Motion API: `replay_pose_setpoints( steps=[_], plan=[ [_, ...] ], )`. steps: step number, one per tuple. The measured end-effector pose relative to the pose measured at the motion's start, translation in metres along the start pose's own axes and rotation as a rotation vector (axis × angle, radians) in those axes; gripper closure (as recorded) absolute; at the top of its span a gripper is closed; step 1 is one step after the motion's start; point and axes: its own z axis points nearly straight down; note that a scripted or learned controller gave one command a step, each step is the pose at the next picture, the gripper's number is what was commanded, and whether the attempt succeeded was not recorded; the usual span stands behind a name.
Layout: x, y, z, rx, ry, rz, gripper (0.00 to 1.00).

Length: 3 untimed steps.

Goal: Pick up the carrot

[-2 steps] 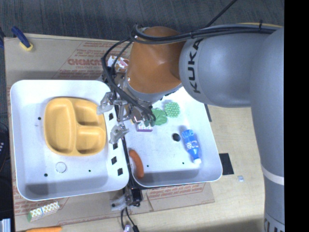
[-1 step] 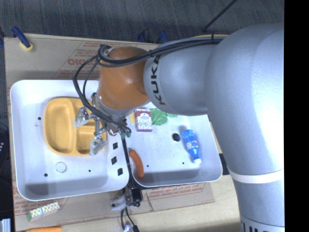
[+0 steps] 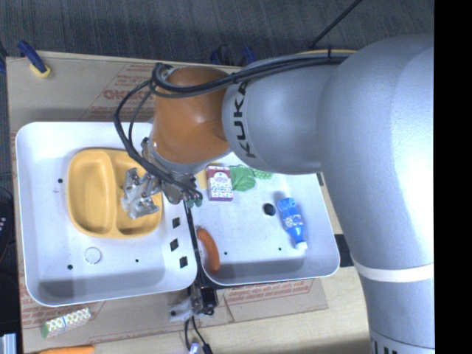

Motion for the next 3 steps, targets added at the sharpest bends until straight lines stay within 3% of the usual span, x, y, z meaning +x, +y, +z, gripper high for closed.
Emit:
replay_pose_setpoints(
  steps=[1,2,3],
  plan=[
    [0.07,-0.032,-0.065,0.0,0.002,0.227,1.0],
    [0.127,-0.087,-0.06,0.0,0.002,0.299,1.0],
    [0.14,-0.125,-0.19,0.003,-0.004,0.26,1.0]
  ],
)
